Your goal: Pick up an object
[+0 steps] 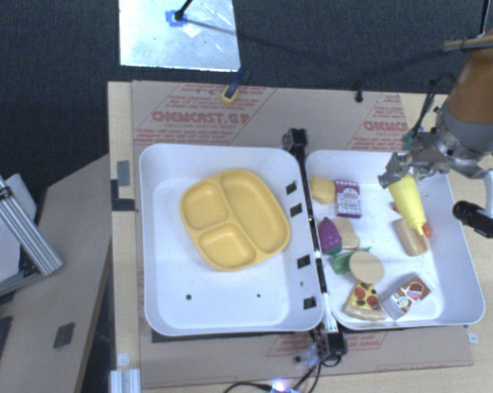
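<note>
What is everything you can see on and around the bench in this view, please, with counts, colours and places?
white bins: 2, side by side on the bench
divided plate: 1, yellow, in the left bin
mustard bottle: 1, yellow, right bin's far right
small box: 1, dark red and white, right bin's far left
yellow lump: 1, left of that box
purple toy: 1, right bin's left edge
pizza slice: 1, right bin's near edge
wrapped packet: 1, silver and red, right of the pizza
metal sheet: 1, silver, beyond the bench
gripper: 1, grey, over the mustard bottle's top
</note>
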Motion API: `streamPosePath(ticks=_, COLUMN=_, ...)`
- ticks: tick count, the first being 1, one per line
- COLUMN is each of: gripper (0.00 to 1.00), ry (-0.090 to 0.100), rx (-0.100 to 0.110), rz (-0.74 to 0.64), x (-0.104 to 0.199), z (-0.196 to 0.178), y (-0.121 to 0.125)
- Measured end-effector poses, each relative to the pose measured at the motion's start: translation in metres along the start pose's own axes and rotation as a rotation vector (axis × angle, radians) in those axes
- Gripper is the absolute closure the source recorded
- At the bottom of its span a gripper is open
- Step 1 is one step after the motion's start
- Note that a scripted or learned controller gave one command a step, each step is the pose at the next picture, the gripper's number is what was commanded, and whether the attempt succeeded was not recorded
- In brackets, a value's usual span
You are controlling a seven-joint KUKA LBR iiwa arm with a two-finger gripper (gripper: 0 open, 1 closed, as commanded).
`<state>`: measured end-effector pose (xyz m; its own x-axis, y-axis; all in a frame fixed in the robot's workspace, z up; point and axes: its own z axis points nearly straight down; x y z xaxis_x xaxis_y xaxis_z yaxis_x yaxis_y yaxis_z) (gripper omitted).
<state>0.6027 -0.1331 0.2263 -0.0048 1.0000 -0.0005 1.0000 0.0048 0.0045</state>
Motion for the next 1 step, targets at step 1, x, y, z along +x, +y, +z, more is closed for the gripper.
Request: streamPosePath(ticks=1, gripper=1.00, ry=0.002, rx=0.002, rz=-0.005, x=0.0620, z=0.0007, y=0.0056)
